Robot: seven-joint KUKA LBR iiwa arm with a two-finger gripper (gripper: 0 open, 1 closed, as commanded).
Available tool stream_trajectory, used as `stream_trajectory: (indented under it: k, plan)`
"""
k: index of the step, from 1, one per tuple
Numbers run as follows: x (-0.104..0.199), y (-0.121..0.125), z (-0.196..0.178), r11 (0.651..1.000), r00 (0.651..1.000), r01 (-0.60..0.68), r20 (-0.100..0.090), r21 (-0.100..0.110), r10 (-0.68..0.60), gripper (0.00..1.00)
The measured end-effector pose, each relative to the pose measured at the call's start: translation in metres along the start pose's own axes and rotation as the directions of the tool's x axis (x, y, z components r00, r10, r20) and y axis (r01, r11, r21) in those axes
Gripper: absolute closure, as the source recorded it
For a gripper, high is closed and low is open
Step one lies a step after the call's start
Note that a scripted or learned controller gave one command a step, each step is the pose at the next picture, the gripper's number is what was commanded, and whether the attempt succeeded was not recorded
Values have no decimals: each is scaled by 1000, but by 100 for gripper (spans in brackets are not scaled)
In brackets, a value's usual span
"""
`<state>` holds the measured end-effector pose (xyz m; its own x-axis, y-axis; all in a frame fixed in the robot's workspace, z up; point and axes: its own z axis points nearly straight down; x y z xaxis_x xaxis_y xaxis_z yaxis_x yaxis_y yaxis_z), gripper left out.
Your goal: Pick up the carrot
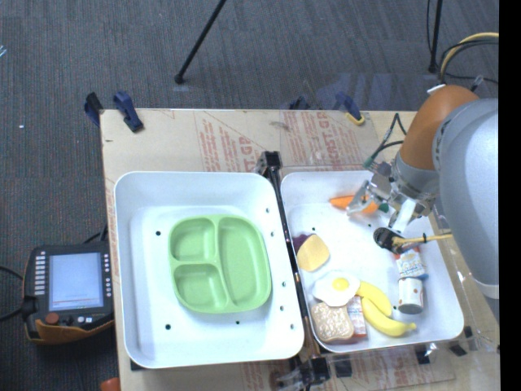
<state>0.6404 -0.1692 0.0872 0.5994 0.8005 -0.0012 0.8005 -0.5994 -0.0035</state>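
On my feed the arm (468,177) comes in from the right over the right bin (326,187), while the left bin (138,194) carries a green divided plate (220,263). In the right bin I see a banana (381,308) at the near side, a fried egg (336,287) beside it, and a small bottle (411,279) along the right wall. The gripper (376,198) sits low at the far side, right over the carrot (346,202), whose orange end pokes out to its left; I cannot tell how wide the pincer stands.
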Motion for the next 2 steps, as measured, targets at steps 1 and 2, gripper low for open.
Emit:
stream_trajectory:
  k: [1, 2]
  plan:
    - [2, -1, -10, 1000, 1000, 9, 2, 3, -9, 100]
    - [3, -2, -9, 1000, 1000, 10, 2, 4, -10, 0]
